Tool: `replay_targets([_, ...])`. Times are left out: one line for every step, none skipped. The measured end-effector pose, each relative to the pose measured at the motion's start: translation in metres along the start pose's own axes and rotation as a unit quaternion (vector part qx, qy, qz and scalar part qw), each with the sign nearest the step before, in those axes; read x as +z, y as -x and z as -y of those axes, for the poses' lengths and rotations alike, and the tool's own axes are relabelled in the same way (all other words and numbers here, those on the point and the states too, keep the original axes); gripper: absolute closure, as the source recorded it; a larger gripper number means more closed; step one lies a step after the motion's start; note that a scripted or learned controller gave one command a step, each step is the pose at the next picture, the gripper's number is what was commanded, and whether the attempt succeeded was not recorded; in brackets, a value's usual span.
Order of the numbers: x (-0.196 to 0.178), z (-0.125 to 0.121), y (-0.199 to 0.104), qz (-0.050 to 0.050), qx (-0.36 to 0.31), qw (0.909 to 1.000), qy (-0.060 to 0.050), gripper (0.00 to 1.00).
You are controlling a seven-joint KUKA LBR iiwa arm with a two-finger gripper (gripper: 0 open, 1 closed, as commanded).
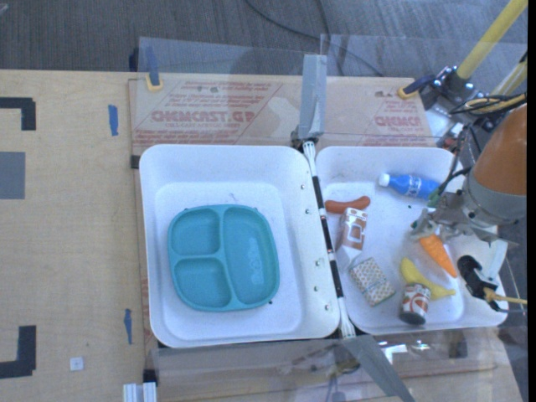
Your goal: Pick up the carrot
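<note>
Grey arm (490, 201), rounded orange band, metallic gripper (435, 227), black cables

Wooden bench (59, 249) (taped), perhaps grey carpet (167, 7) beyond.

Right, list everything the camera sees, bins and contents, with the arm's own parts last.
Left bin: one, white, left half of bench.
Divided plate: one, teal, three compartments, lying in left bin.
Right bin: one, white, beside the left bin.
Bottle: one, blue with white cap, lying at right bin's far side.
Sausage: one, orange-red, right bin near the divider.
Carton: one, white and brown, just below the sausage.
Patterned box: one, grey-tan, right bin's near part.
Banana: one, yellow, right of the box.
Can: one, red and white, near edge.
Carrot: one, orange, right side.
Arm: one, grey with orange band, above the carrot.
</note>
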State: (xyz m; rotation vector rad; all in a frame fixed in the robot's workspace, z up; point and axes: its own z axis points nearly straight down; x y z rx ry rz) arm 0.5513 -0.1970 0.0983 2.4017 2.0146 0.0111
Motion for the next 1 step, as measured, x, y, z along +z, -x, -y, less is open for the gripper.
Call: replay_targets([-0.1129,0.0021,-0.0508,0.001,0.065,0.9979,-0.005,1.0])
